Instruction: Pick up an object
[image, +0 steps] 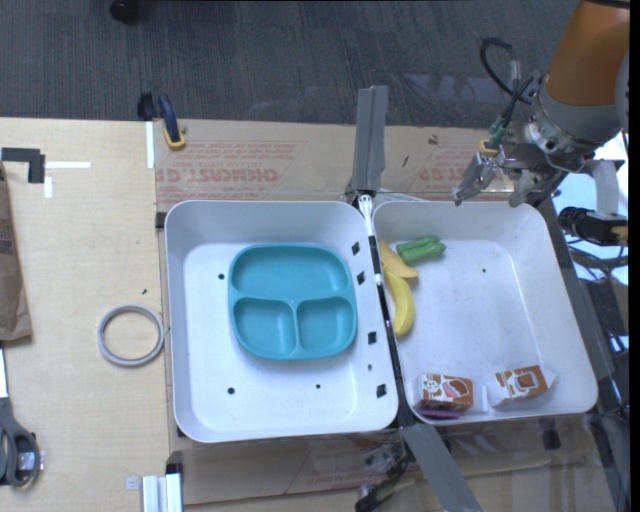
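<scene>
Item log, my view from remote station. Landmark: right bin (560, 300).

- Banana (400, 292): left side of right bin, against divider. Judge soft, curved, light; take across middle.
- Green item (420, 249): just above banana. Small, likely light.
- Two snack packs (447, 392) (521, 382): near front wall. Judge crinkly, slippery.
- Gripper (492, 180): above back rim of right bin, fingers spread, nothing between them.

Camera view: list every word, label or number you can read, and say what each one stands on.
Red print on the cardboard sheet behind the bins: upside down and blurred, not readable.
Pictures on the two small snack packets in the right bin: too small to read any words.
No other text is legible.
</scene>
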